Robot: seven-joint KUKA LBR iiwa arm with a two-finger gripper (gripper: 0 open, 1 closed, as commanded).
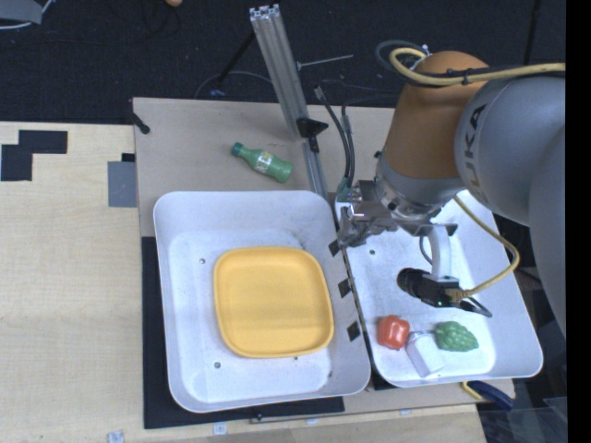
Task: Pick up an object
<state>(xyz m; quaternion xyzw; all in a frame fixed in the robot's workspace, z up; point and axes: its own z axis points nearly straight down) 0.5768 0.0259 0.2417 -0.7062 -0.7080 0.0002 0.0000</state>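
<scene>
Your hand hangs at the inner rim of the right bin, can't tell if it's clenched. I'd go for the red pepper, minding the white block beside it.

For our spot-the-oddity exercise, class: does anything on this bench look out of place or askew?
Yes. The green bottle lies on its side on the bare bench behind the left bin, outside both bins. The yellow plate and red pepper sit inside bins, so the bottle looks stray.
</scene>
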